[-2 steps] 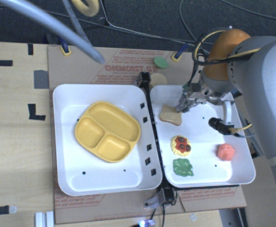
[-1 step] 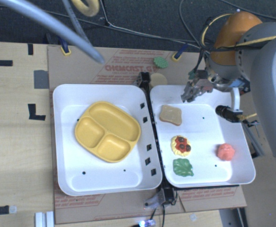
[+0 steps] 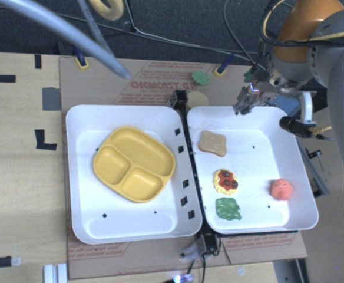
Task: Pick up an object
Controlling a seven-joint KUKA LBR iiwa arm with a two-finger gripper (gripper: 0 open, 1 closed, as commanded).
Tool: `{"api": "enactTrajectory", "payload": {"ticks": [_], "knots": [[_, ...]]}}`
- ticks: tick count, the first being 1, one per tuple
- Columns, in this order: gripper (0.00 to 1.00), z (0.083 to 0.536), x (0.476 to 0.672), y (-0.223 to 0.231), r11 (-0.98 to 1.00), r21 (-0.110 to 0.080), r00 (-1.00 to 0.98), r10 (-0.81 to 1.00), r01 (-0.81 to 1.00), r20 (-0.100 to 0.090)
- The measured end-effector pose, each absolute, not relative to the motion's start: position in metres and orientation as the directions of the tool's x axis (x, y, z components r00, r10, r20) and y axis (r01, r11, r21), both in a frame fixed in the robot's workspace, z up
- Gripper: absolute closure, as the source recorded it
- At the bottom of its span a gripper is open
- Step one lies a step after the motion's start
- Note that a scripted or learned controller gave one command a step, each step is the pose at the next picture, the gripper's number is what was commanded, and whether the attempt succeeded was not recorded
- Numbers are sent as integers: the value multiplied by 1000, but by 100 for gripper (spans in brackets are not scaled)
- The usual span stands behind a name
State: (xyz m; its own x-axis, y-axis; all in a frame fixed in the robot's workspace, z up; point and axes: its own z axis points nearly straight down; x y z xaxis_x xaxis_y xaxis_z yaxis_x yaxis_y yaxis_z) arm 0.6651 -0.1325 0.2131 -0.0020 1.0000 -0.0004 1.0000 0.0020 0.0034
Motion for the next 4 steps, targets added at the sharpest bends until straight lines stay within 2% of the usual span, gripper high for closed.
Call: {"api": "enactTrajectory", "payload": {"ticks": [1,2,3,4], "knots": [[100,243,666,-132,2,2,-2,1000,1000,0],[100,231,655,-80,4,-2,-4,1000,1000,-1],[100,236,629,-28,4,-3,-4,1000,1000,0],[100,222,612,20,4,-4,-4,1000,1000,0]]}}
